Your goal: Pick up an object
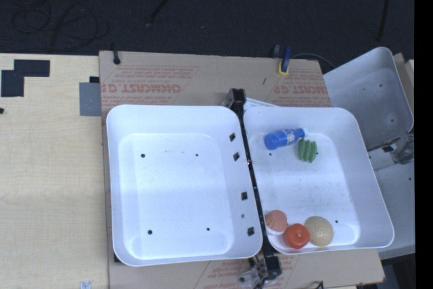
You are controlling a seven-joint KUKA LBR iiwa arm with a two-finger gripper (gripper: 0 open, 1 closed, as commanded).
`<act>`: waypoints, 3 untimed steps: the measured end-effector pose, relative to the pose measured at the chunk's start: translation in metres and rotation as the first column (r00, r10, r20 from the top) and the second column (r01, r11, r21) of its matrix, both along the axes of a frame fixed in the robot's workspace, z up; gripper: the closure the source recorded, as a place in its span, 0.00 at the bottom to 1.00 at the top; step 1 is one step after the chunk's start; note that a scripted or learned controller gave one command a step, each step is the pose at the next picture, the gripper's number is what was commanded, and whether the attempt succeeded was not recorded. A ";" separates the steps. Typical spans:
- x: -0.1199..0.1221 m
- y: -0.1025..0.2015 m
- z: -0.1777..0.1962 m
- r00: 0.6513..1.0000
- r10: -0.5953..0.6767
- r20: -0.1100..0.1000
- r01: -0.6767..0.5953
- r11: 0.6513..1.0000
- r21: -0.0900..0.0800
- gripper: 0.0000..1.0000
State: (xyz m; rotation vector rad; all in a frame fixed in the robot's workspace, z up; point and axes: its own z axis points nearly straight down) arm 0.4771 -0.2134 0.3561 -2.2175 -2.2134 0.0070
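The right bin [352, 166] holds a blue bottle [283, 138] lying on its side near the far wall. Just right of it lies a small green ribbed object [308, 150]. At the bin's near edge sit a pink round object [275, 220], a red tomato-like object [296, 235] and a tan ball [319, 230], close together.
The left bin [176, 189] sits beside the right one on a cardboard sheet [203, 81]. Black clips [243, 196] run along the seam between the bins. A grey metal plate [372, 91] stands at the right. A blue and yellow clamp [284, 61] is at the cardboard's far edge.
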 end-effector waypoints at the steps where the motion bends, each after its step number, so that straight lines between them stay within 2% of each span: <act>1: -0.003 0.001 -0.111 1.000 0.001 -0.004 -0.001 1.000 0.002 1.00; 3: -0.002 -0.001 -0.095 1.000 0.000 0.008 0.000 1.000 -0.002 1.00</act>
